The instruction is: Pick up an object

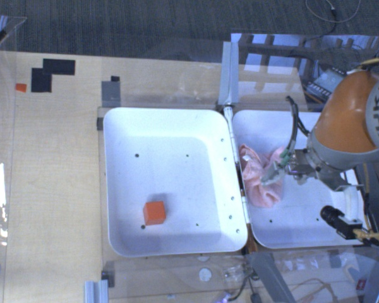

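Wooden bench (pixel 50 188), arm reaching low into right bin (pixel 290 232), end effector (pixel 279 169) at pink cloth (pixel 260 178), grip state unclear

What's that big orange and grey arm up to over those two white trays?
It is a robot arm trying to pick something up. Its gripper is down in the right bin, right at a crumpled pink cloth lying against that bin's left side. Whether it actually has hold of the cloth is hard to tell from here. In the left bin, a small orange block sits by itself near the front, well away from the arm.
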`<state>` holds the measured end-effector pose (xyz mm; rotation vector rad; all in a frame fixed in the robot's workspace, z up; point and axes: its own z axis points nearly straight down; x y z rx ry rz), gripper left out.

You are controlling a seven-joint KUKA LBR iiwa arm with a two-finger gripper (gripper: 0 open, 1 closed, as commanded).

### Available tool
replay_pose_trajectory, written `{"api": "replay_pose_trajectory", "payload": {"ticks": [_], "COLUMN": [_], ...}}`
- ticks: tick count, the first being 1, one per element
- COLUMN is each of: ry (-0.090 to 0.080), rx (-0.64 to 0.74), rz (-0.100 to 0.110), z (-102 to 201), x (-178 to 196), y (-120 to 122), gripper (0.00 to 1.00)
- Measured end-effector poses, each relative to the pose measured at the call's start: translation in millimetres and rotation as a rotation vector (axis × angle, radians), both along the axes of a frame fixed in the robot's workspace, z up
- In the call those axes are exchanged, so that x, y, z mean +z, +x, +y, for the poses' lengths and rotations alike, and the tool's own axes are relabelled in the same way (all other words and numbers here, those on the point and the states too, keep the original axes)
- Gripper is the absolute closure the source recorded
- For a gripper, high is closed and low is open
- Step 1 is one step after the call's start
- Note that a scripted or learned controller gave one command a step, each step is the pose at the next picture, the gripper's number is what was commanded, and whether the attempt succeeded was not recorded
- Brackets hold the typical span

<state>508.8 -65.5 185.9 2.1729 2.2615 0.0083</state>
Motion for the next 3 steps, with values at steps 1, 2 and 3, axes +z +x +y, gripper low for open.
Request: {"api": "replay_pose_trajectory", "payload": {"ticks": [1,2,3], "ry": [0.0,-0.001,-0.005], "rx": [0.034,0.068,0.07], "rz": [0.004,-0.007,-0.02], "z": [-19.1,-22.0,-22.2], "x": [-84.2,-94.6,-81.8], "y": [8.9,7.9,11.9], "gripper": [0.0,0.0,1.0]}}
